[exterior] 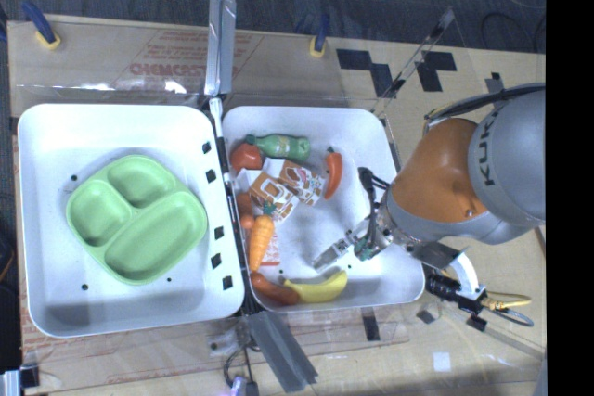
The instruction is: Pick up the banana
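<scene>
Banana (pixel 318 287) lies flat at the near edge of the right bin (pixel 394 164), close against the front wall, its left end touching a red-orange item (pixel 272 290). Gripper (pixel 345 248) sits low inside the same bin, just above and right of the banana, apart from it; fingers look slightly apart with nothing between them. Bare bin floor lies between gripper and banana and along the right wall. A carrot (pixel 261 239), a printed carton (pixel 281 187) and a green bottle (pixel 281 146) crowd the bin's left side. Left bin (pixel 37 199) holds a green divided tray (pixel 137 216), with open margin all round.
</scene>
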You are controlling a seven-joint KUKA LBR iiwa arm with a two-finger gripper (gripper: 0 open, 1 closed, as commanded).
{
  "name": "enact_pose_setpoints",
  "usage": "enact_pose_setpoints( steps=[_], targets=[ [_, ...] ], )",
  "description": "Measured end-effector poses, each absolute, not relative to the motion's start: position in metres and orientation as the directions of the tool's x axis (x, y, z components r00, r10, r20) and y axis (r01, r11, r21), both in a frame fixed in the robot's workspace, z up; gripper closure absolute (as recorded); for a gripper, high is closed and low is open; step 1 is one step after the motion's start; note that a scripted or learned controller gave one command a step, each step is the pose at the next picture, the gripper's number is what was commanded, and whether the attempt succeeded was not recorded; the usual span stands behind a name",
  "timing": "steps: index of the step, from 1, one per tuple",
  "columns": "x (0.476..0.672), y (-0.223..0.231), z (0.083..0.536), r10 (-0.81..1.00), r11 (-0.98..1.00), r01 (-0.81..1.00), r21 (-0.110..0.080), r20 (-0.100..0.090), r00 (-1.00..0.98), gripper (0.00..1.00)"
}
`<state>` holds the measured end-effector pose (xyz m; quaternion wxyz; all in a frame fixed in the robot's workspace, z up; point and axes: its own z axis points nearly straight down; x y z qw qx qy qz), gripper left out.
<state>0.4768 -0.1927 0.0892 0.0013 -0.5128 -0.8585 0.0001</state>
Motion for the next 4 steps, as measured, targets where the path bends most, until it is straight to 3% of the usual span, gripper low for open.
enact_pose_setpoints(
  steps=[1,2,3,4],
  targets=[
    [0.476,-0.151,0.088,0.985,0.172,0.985,-0.007,0.005,-0.172,0.0],
    [0.477,-0.176,0.105,0.696,0.718,0.696,-0.001,0.003,-0.718,0.0],
    [0.48,-0.209,0.093,0.432,0.902,0.432,0.003,-0.008,-0.902,0.0],
    [0.477,-0.124,0.089,0.628,0.778,0.628,-0.002,0.006,-0.778,0.0]
  ],
)
